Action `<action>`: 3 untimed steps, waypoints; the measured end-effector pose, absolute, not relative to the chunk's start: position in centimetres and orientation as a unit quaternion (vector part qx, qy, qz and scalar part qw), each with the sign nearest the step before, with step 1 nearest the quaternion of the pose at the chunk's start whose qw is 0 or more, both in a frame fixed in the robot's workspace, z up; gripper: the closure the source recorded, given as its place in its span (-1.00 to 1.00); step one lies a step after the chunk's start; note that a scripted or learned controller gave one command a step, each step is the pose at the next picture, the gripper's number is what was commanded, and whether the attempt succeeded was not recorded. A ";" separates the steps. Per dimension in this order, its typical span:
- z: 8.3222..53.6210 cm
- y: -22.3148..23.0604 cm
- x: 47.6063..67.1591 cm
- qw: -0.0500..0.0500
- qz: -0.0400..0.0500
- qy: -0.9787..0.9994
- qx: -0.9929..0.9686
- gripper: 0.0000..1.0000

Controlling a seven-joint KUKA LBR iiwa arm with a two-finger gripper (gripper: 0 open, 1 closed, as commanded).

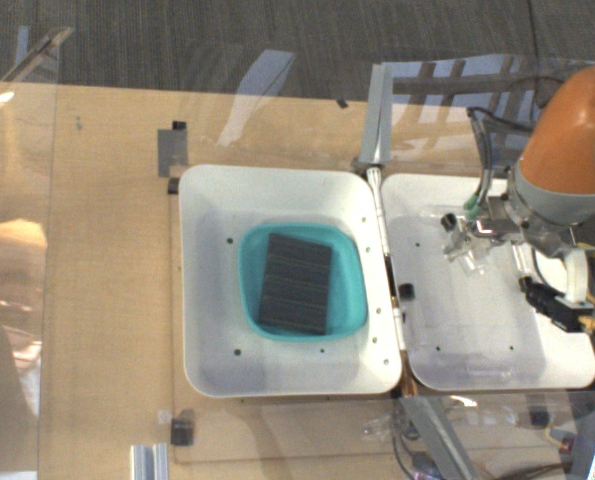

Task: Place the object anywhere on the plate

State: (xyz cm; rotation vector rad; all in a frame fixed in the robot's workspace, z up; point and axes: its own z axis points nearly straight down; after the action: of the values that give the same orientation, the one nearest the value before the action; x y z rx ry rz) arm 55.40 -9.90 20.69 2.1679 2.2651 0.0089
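Already the dark ridged object (297, 284) lies flat on the teal plate (349, 313) in the left bin (207, 288), at nine o'clock from our gripper (467, 236); its grip we cannot tell. We judge: withdraw gently, leaving the object undisturbed.

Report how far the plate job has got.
Looks done: the dark ridged block lies flat on the teal plate in the left bin. Nothing visibly in hand: the gripper hangs over the right bin. Left: apparently nothing.
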 end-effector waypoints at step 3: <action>29.8 3.7 57.8 0.004 0.004 0.729 0.684 -1.00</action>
State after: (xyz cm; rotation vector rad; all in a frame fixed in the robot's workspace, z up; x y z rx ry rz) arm 57.84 3.71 29.79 2.1444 2.2855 0.0117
